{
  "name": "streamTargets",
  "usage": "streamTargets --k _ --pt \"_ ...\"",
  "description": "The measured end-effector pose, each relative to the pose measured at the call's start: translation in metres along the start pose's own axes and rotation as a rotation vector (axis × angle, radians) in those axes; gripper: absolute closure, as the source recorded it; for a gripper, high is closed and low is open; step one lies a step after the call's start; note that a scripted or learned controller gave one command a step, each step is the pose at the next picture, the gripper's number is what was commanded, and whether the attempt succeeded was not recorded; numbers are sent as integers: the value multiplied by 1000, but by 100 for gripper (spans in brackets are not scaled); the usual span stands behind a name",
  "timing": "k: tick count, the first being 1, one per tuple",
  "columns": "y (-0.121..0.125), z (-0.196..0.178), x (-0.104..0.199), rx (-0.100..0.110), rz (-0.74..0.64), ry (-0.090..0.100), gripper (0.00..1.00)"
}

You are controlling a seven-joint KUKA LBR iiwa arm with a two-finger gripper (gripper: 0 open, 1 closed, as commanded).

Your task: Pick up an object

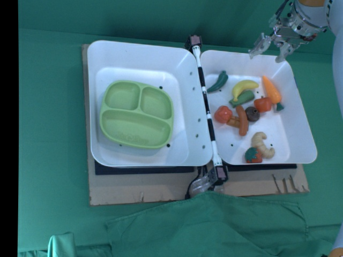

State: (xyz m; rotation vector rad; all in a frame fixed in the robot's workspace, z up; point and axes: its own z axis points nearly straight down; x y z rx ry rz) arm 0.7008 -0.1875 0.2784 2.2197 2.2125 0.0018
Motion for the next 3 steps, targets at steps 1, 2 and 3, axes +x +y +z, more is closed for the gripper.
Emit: streamTargets --k 1,2,3 --pt "-29 33 0 7 1 1 0" --pt "2 -45 0 -9 -2 0 0" --pt "-1 40 1 10 0 3 0"
